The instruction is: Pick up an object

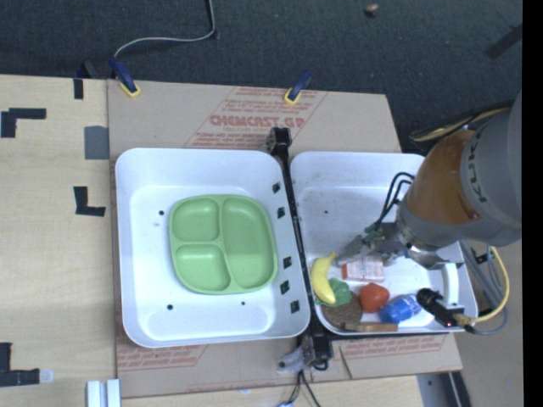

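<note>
My gripper reaches down into the right bin, just above a white and red packet near the bin's front. Beside the packet lie a yellow banana, a green piece, a red tomato-like ball, a blue object and a dark brown item. The arm's grey body and orange band cover the bin's right side. The fingertips are too small and dark to read.
The left bin holds a green divided plate. A black divider with clips runs between the bins. Both bins rest on a cardboard sheet. The back half of the right bin is bare white floor.
</note>
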Motion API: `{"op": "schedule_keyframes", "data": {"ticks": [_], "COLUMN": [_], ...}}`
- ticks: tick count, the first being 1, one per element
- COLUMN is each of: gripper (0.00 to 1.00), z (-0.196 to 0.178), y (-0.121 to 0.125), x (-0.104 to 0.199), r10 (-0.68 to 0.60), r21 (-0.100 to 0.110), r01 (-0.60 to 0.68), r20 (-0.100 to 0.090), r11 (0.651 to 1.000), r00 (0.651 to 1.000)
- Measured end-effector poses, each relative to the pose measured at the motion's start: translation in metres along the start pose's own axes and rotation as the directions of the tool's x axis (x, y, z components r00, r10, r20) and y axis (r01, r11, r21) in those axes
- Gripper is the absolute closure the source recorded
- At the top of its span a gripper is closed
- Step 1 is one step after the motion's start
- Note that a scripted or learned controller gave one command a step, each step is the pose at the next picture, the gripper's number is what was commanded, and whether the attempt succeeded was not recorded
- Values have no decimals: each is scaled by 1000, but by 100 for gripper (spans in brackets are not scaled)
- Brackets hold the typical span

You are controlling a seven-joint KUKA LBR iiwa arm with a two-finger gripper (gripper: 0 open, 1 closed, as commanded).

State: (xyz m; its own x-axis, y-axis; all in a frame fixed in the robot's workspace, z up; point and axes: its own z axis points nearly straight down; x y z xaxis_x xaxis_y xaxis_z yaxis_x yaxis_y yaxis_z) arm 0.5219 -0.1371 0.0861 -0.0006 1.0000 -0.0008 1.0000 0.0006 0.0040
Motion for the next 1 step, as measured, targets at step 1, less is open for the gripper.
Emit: {"op": "schedule_keyframes", "data": {"ticks": [1], "gripper": [0], "z": [0], "y": [2], "x": [-19], "r10": [-1], "r21": [0], "r01": [1], "r20": [-2], "r11": [1000], "r00": [1000]}}
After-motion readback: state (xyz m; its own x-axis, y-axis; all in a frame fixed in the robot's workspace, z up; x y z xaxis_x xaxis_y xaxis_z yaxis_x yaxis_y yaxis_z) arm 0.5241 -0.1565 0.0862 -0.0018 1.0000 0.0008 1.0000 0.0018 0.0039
